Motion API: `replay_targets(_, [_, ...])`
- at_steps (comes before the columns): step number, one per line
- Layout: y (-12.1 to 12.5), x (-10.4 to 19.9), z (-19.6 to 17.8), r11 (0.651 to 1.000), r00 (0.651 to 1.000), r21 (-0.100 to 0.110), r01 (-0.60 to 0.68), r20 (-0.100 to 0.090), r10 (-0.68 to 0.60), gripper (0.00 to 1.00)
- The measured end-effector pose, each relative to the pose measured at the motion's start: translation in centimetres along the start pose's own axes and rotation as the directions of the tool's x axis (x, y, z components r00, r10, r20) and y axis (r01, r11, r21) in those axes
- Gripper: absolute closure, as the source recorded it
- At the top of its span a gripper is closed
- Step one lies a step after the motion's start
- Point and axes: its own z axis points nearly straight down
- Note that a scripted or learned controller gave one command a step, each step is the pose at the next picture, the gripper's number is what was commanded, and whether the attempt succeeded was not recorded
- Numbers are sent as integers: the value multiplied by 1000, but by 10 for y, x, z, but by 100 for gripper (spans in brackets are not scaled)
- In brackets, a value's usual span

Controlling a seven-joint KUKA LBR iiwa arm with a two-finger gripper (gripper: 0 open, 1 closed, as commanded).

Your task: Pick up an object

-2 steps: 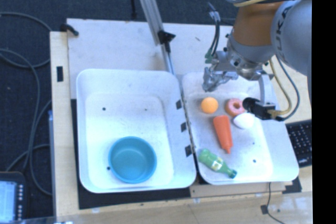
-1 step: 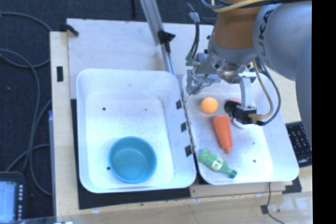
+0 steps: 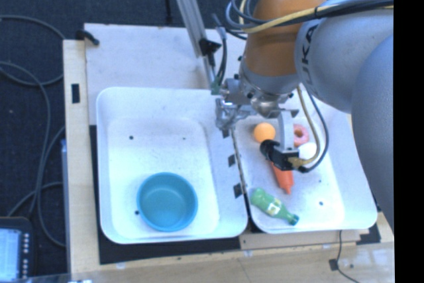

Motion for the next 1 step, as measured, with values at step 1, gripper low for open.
replay_targets(1, [0, -2, 0, 1000, 1000, -1, -3, -1, 3, 0])
